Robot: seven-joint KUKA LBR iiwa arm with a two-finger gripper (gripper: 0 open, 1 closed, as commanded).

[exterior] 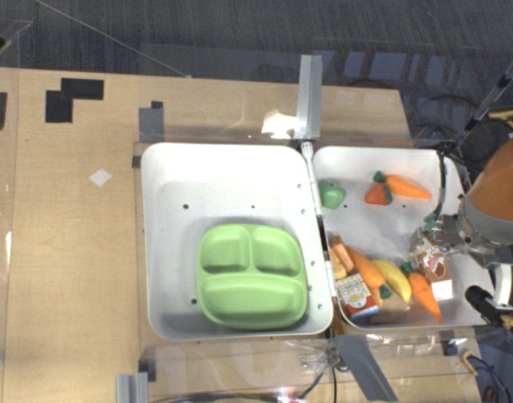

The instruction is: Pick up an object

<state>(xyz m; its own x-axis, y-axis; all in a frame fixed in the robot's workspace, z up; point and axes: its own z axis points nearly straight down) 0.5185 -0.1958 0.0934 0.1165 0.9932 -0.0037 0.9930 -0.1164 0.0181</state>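
Saw arm [498, 193] nearest the lens, entering from the right, orange band above the right bin's far-right side. Noted worktop [63, 267] beneath, carrying left bin [180, 162] and right bin [365, 162] side by side, touching. Found green plate [252, 275] in the left bin, toward its near side. Counted toys in the right bin alone: top carrot [405, 188] against a red piece [375, 195]; low down, a cluster of middle carrot [367, 271], banana [395, 280], right carrot [424, 296] and carton [354, 296]; green piece [332, 196] by the dividing wall. Placed end effector [431, 240] low over the bin's right part, just above a small brown pack [433, 267]. Could not tell whether spread or pinching.
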